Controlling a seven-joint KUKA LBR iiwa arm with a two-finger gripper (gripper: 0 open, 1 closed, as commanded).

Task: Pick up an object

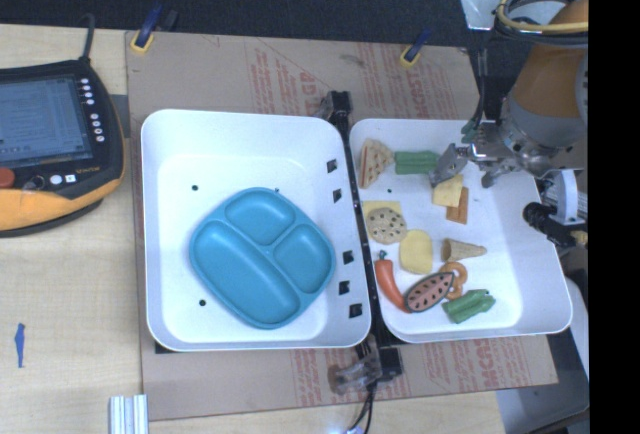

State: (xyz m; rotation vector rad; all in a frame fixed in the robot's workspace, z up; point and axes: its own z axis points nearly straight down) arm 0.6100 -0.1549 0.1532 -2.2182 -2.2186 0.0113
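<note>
Green pepper [468, 305]: nearest piece in the right bin [545, 317], near its near wall; crowded by neighbours, so not the easy pick.
Spotted oval piece [431, 291]: just left of the green pepper, with an orange ring [455, 274] touching its far side; a pinch here risks dragging both.
Red chili [390, 284]: lies along the left wall of the right bin; the wall would block one finger.
Yellow lump [416, 251]: mid-bin, with some bare floor around it; a fair second choice.
Cone [463, 249]: just right of the yellow lump, lying on its side; the taper may slip out of a pinch.
Cookie [384, 221]: flat, near the left wall; hard to get under.
Cheese wedge [449, 193]: the piece closest to the claw, with an orange stick [459, 207] touching its right side.
Claw [468, 162]: hovers just beyond the cheese wedge, fingers spread, nothing between them.
Advice: I judge the step is lining up on a piece; centre over the cheese wedge, straddle its narrow width, descend straight, and close only once the fingers are low beside it.
Green bar [416, 161]: just left of the claw, near the far wall; lies apart from the rest, a clean alternative.
Toast slice [375, 161]: far left corner.
Blue tray [262, 256]: in the left bin [165, 137]; leave it.
</note>
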